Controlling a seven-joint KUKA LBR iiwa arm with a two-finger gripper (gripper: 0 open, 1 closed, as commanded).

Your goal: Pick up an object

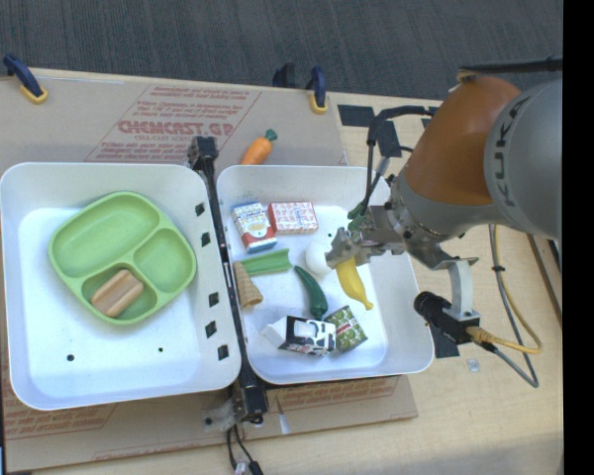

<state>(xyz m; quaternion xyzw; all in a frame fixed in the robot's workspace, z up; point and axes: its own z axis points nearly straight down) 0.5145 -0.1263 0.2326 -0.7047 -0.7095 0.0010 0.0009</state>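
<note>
My gripper (349,255) is over the right side of the right bin (401,354), reaching in from the right. It is shut on the upper end of a yellow banana (356,285), which hangs down toward the bin's front from between the fingers. A white egg (318,259) lies just left of the gripper. A dark green pepper (312,291) lies beside the banana on its left.
The right bin also holds two small cartons (254,224) (293,217), a green block (267,262), a tan wafer (247,285) and two packets (307,334) (346,329). The left bin (20,364) holds a green divided plate (99,231) with a bread roll (116,292). A toy carrot (258,148) lies behind the bins.
</note>
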